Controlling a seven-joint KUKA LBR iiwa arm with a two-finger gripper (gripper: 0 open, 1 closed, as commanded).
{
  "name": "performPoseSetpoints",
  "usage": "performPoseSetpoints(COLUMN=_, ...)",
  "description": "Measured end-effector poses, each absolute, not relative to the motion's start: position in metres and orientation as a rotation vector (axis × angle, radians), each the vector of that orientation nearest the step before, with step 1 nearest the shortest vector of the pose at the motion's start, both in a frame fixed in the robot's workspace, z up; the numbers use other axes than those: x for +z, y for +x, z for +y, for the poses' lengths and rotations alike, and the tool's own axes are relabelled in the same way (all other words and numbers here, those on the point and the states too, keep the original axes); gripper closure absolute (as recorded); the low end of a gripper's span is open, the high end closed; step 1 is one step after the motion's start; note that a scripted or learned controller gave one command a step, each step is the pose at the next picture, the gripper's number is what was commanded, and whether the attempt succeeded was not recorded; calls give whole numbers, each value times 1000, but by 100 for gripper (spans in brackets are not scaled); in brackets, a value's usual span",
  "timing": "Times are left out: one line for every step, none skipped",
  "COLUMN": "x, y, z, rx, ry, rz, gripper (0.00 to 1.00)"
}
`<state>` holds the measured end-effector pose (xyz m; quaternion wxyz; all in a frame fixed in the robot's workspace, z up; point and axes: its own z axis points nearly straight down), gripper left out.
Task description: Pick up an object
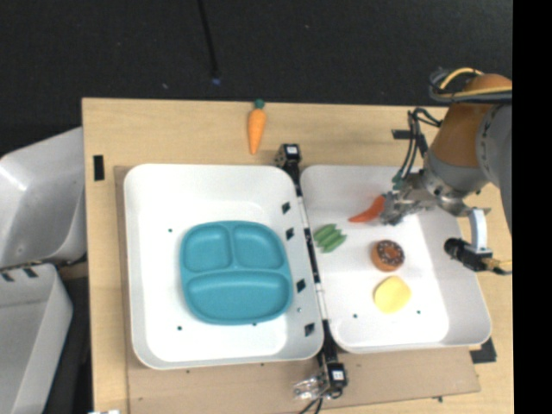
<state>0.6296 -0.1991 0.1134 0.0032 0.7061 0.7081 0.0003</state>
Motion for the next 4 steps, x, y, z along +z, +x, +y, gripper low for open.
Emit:
performPoseSetpoints(x=160, y=628, z=-195, rx=5, ry=2213, rz=2221, gripper=100)
performPoseSetpoints(x=206, y=630, z=-191, rx=5, ry=2213, rz=2221, gripper=100)
performPoseSetpoints(x=265, y=627, z=-184, rx=5, ry=2212, rz=2222, gripper=100)
performPoseSetpoints(x=257, y=638, z=-132, rx=1, ry=2215, rz=2228, gripper=100)
